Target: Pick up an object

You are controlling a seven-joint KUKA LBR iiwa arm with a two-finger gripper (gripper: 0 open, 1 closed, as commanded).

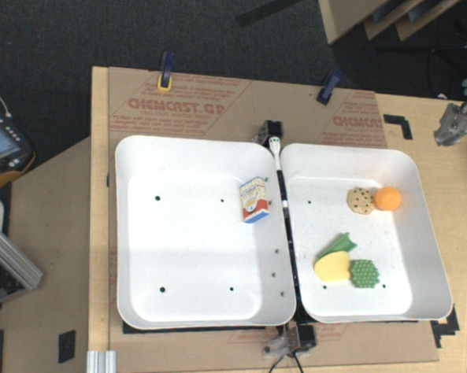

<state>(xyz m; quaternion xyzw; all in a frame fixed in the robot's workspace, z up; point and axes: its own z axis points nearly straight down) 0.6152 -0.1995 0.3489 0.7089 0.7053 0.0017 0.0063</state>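
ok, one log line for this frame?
gripper: top right, off bins | left bin: carton | right bin: cookie, orange, lemon, green items | nothing picked yet

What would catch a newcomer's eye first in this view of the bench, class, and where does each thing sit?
The bright cluster in the right bin stands out: an orange ball touching a speckled cookie toward the far side, and nearer the camera a yellow fruit beside a bumpy green piece, with a green leaf shape just behind. In the left bin, a small carton lies alone near the divide.
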